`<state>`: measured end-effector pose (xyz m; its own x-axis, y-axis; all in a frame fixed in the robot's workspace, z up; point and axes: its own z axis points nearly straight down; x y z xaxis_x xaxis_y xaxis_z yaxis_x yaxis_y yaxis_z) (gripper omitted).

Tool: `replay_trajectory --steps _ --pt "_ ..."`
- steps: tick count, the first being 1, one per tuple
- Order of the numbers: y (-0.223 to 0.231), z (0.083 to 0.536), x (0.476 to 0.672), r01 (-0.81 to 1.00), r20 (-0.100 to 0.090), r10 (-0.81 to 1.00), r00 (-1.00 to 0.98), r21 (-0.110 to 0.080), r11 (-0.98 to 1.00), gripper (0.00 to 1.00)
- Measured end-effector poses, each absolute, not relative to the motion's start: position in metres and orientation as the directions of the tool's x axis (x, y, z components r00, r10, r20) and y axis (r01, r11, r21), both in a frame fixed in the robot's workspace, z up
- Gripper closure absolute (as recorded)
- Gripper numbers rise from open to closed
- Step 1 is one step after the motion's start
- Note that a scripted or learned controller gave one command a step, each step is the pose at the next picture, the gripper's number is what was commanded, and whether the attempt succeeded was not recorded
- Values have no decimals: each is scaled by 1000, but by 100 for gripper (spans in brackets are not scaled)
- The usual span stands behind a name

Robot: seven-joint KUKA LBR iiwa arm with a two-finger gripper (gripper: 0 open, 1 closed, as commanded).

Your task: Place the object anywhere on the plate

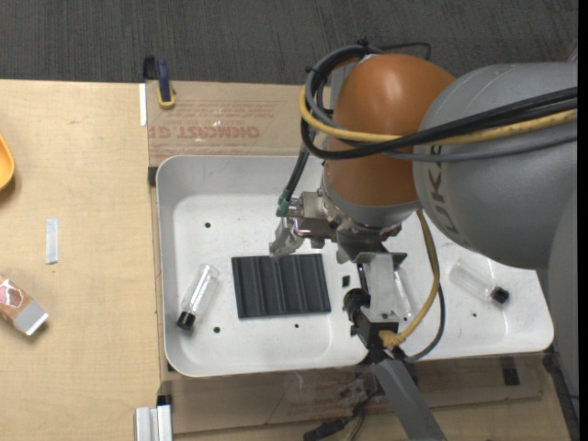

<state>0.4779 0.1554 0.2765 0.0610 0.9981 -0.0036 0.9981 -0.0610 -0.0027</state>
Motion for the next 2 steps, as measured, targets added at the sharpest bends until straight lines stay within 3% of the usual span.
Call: replay_trajectory --steps 1,2 --pt "154 284 478 998 -8 998 61 -6 -61 100" --pt "215 297 478 998 -4 998 -70 -3 70 100"
